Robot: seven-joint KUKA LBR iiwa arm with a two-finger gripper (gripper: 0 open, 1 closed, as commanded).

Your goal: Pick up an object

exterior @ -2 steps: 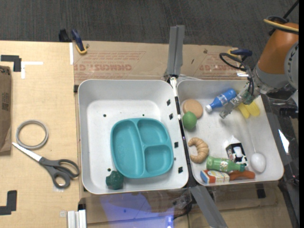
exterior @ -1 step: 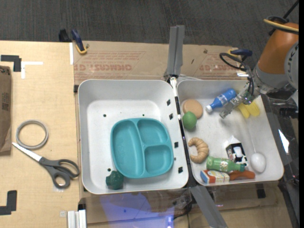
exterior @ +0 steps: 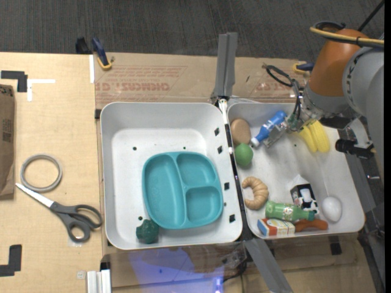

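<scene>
Arm: we are reaching in from the right, wrist over the right bin.
Jaws: we cannot tell their state.
Blue bottle: lying slanted, long axis lower-left to upper-right.

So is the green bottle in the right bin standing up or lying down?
Lying down. The green bottle rests on its side near the front wall of the right bin, its length running left to right, just above the carton.
</scene>
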